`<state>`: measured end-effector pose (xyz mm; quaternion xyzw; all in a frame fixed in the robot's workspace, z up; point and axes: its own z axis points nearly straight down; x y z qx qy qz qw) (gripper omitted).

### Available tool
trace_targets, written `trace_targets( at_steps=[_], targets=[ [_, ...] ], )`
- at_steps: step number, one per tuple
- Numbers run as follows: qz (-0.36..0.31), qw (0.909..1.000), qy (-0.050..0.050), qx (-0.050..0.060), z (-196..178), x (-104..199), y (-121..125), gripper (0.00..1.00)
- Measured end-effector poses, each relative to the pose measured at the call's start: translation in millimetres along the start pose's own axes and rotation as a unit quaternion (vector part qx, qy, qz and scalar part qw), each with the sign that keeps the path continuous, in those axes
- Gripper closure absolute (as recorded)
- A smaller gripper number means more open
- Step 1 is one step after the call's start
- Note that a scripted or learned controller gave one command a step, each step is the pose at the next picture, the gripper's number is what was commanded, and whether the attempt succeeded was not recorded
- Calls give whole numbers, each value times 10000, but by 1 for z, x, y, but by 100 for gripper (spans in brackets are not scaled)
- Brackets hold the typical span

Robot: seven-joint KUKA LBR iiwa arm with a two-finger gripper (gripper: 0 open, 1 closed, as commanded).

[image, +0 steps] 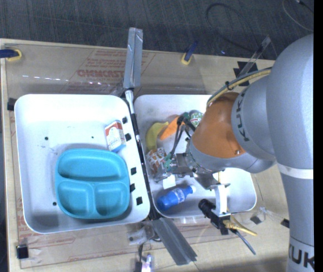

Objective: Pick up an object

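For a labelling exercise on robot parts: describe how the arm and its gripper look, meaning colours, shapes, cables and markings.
The arm is made of thick, rounded light-grey segments with a glossy orange band above the wrist. Dark KUKA lettering runs along the grey casing. Thin yellow and black cables loop beside the band. The gripper is a small cluster of grey metal and dark wiring.

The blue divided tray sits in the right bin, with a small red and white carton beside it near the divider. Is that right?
Not quite. The camera view shows the blue divided tray in the left bin, not the right one. The small red and white carton does lie beside it, near the divider.
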<state>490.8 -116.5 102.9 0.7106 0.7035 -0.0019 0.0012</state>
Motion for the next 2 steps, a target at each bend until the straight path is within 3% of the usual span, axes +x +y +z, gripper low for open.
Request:
trace_targets(
  at_steps=[1,2],
  targets=[
    [552,9985,21,14,-87,39,53,100],
    [653,9979,21,24,-86,52,94,100]
  ],
)
